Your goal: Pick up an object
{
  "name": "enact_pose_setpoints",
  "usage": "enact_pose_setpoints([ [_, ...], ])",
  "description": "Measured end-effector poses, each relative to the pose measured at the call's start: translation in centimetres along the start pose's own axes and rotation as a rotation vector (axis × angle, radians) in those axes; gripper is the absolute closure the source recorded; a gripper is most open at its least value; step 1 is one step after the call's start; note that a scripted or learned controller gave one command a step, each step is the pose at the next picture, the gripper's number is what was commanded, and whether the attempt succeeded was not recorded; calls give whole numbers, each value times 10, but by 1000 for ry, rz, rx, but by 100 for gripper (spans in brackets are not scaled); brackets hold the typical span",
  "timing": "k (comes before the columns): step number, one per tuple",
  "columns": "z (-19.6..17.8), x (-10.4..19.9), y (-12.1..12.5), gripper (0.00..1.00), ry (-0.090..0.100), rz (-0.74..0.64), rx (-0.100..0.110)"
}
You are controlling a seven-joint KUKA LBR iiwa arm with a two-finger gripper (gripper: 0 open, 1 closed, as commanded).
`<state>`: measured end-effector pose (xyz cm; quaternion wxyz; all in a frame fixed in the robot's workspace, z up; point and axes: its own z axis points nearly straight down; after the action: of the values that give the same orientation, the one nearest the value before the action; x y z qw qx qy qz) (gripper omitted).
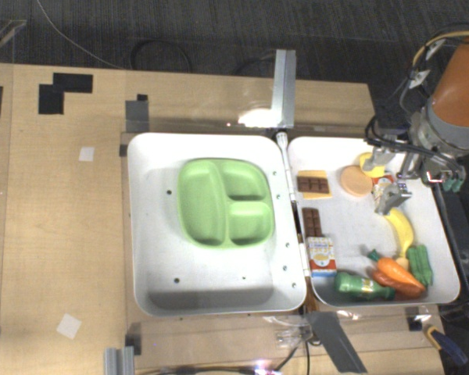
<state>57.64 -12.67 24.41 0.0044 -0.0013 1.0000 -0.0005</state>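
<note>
The right bin [445, 233] holds several toy foods. A tan round bun [356, 180] and a brown waffle [313, 183] lie near its back, with a small yellow piece [365, 161] behind the bun. A dark chocolate bar [311, 223] and a small carton [321, 255] lie by the left wall. A yellow banana [401, 229], an orange carrot [395, 274], a green cucumber [420, 264] and a green bottle [363, 286] fill the front right. My gripper [389, 196] hangs over the bin's back right, just right of the bun and above the banana's upper end.
The left bin [152, 233] holds a green divided plate [224, 201]. A metal post [284, 92] rises behind the wall between the two bins. The arm's orange band [463, 92] is at the right, above the bench edge.
</note>
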Motion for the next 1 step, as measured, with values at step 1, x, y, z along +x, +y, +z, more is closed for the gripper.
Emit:
enact_pose_setpoints([
  [1,147,30,-40,0,-2,-209,1],
])
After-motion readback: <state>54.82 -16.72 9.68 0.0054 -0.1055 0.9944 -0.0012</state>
